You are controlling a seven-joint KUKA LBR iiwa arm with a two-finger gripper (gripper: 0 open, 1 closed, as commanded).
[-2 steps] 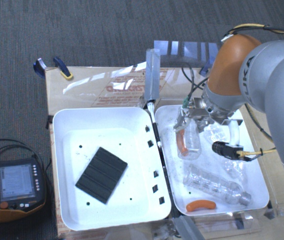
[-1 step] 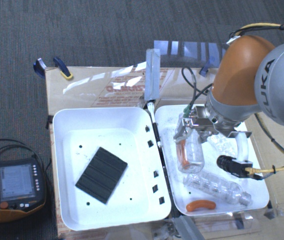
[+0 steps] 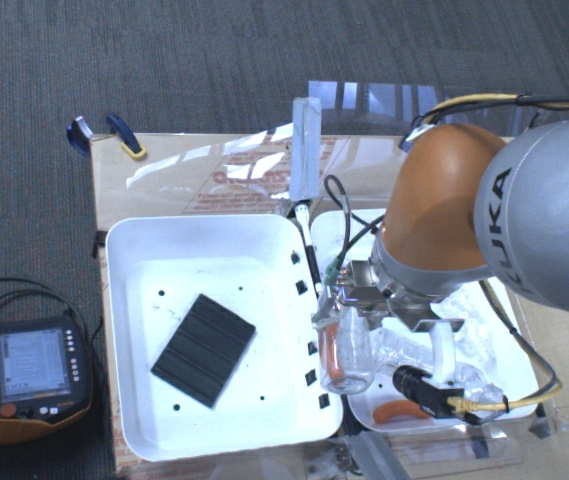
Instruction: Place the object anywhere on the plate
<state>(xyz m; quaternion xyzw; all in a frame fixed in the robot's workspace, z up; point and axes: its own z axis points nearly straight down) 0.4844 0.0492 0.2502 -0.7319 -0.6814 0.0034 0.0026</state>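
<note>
Tool (image 3: 349, 340): positioned to the right of the black plate (image 3: 204, 350), over the left edge of the right bin (image 3: 524, 353). Whether it is clenched or released cannot be told, and a grasp cannot be confirmed.

Clear object (image 3: 356, 370): directly under the tool in the right bin, right of the plate. Its long axis runs roughly near-to-far. An orange-red strip (image 3: 333, 353) runs down the side facing the plate. Which end leads cannot be determined.

Orange piece (image 3: 400, 412): further right of the plate, at the right bin's near rim, among crumpled clear film (image 3: 484, 343).

Plate: ridged rectangle lying flat in the left bin (image 3: 124, 268), long axis slanting from near-left to far-right.

Writing: "KUKA" legible on the grey arm (image 3: 534, 218). Red print on the surface (image 3: 179, 173) beyond the plate is illegible. Screen of the pendant (image 3: 29, 366), left of the plate, is unreadable.
</note>
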